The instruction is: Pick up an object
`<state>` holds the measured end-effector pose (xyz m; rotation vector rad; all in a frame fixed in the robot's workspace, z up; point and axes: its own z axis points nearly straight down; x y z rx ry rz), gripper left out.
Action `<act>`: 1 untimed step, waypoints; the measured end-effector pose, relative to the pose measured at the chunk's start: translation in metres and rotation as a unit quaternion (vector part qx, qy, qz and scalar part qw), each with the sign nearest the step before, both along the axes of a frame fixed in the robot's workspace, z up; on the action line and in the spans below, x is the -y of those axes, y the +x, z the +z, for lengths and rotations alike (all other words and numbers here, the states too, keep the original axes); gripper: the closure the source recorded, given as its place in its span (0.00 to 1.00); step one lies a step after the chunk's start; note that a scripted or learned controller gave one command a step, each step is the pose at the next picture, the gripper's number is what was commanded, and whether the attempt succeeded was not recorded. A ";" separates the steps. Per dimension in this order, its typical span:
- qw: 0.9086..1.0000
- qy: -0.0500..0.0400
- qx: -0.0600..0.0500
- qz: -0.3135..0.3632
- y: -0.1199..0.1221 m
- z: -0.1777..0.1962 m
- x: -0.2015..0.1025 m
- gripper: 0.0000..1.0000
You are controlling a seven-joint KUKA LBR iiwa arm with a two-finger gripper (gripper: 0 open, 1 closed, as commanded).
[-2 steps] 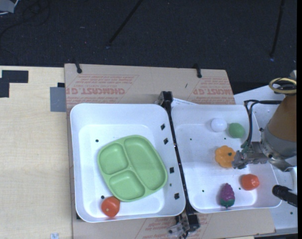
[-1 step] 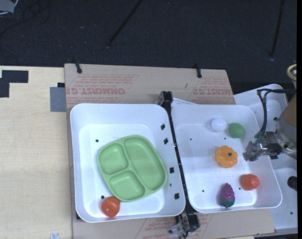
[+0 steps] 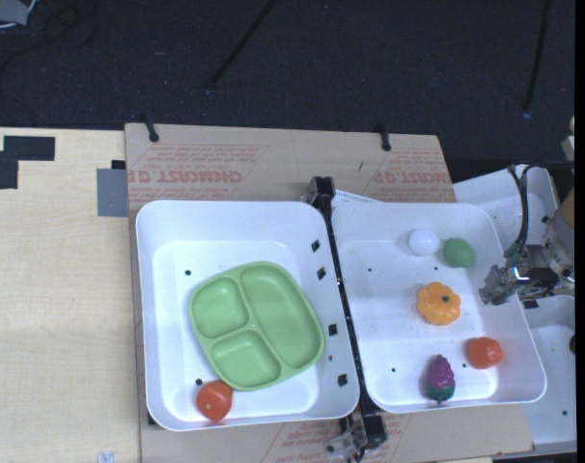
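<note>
While the gripper [image 3: 510, 284] hovers at the right bin's [image 3: 389, 230] edge, I cannot tell its state.

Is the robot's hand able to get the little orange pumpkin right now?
Probably yes. The hand sits at the right bin's right rim, and the orange pumpkin lies out in the open just to its left, with nothing between them. The other toys lie apart from it.

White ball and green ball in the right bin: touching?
Cannot tell. In the camera view the white ball and green ball sit side by side at the bin's far end, edges meeting or nearly so; no plain gap or contact shows.
</note>
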<state>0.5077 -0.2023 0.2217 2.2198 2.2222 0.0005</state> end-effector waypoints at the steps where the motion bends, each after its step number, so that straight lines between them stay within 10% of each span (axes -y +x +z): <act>1: 1.000 0.001 -0.002 0.001 0.005 -0.006 -0.046 1.00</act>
